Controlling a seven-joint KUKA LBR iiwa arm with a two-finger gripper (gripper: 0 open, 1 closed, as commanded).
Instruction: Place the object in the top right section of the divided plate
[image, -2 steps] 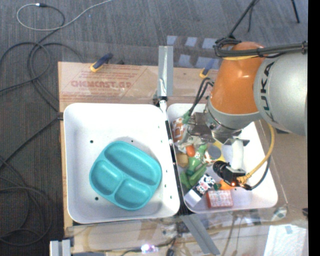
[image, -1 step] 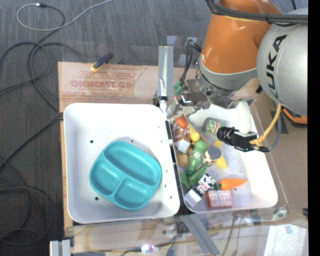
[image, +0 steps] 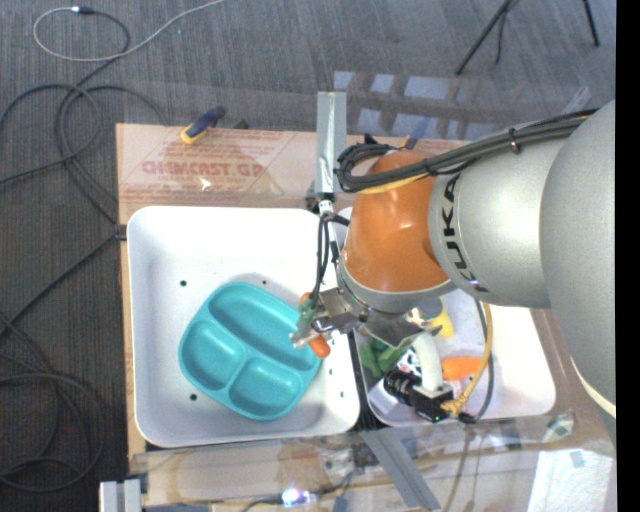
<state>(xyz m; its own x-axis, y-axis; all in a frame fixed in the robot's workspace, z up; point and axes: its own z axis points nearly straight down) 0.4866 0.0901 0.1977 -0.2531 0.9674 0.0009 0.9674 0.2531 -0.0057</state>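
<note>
Now the blue plate (image: 245, 350) sits in the left bin (image: 160, 240), at the lower middle of the frame, and all its parts look bare. So the job is not done yet. Just right of the plate, at its edge, the gripper (image: 312, 335) hangs with a small orange thing (image: 319, 347) by its tip. I cannot tell if it holds it.

A robotics lab: a grey-and-orange KUKA arm (image: 470, 230) reaches over two white bins (image: 160, 260) on a cardboard-topped bench (image: 200, 165). Left of the gripper (image: 318, 330), black cables (image: 50, 160) trail across grey carpet (image: 200, 60); a tripod leg (image: 485, 35) stands beyond.
</note>
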